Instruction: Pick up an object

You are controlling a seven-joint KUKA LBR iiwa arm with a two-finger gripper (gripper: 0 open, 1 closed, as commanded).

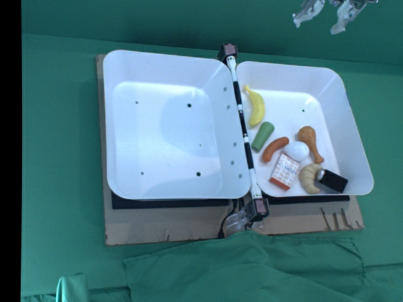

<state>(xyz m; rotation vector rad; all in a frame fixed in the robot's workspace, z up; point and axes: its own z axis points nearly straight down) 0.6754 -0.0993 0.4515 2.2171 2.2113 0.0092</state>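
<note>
My gripper (322, 16) hangs high at the top right, well above and behind the right bin (337, 92). Its two fingers are spread apart with nothing between them. In the right bin lie a yellow banana (255, 105), a green cucumber (262, 136), an orange sausage (275, 148), a brown drumstick (309, 141), a white egg (298, 151), an orange-and-white packet (284, 171), a croissant (309, 178) and a black block (332, 180).
The left bin (126, 74) sits beside the right one, with a black-and-white rod (242, 131) along the seam between them. Both rest on a cardboard sheet (164, 231) on green cloth. A cloth fold (245, 266) rises at the front.
</note>
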